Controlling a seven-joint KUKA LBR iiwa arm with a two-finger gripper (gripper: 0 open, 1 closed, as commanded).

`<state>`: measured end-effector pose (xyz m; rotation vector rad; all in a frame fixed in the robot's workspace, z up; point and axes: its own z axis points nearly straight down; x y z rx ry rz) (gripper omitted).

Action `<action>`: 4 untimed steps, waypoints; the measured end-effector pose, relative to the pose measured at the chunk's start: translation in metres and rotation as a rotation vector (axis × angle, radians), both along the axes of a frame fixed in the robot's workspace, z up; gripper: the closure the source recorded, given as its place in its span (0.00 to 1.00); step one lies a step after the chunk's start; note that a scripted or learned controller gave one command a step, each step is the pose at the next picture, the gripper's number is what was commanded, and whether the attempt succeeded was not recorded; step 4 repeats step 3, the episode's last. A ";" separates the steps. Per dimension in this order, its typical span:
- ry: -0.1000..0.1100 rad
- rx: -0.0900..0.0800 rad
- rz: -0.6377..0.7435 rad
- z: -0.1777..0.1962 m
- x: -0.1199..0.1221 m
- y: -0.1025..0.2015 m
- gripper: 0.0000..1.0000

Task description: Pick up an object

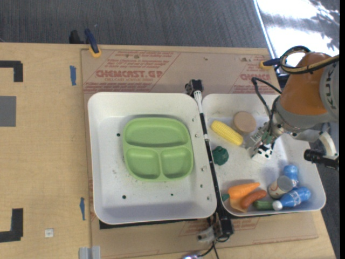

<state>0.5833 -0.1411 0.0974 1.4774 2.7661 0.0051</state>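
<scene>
a: where's the gripper now?

b: i've got it low in the right bin, close to the middle of it. taking the corn cob as my landmark, the gripper sits to the right of the corn and slightly nearer the camera. right under the tips there's a small black-and-white toy.

a: is it holding that toy?

b: i can't tell. the wrist and the orange band of the arm cover much of it, and at this size the toy could be pinched or just lying under the tips. same for whether the gripper is open or closed: i honestly can't read it.

a: what else is near the corn?

b: a tan round disc just to its right and farther from the camera, close beside the gripper. a dark green lump just on the near side of the corn. further toward the camera there's a carrot, and right of that a blue bottle. left of the corn, in the other bin, a green divided plate.

a: what worries you?

b: i reckon the toy is small, so a slightly off-centre squeeze may flick it away or let it drop on the lift. the disc is also near enough that a sideways move could nudge it.
</scene>
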 end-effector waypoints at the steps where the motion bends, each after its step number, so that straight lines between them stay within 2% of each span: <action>1: 0.002 0.001 -0.036 0.104 0.000 0.086 1.00; 2: 0.008 0.000 -0.191 0.008 -0.018 0.004 1.00; 3: 0.004 0.002 -0.293 0.120 -0.036 0.082 1.00; 4: 0.004 0.002 -0.293 0.120 -0.036 0.082 1.00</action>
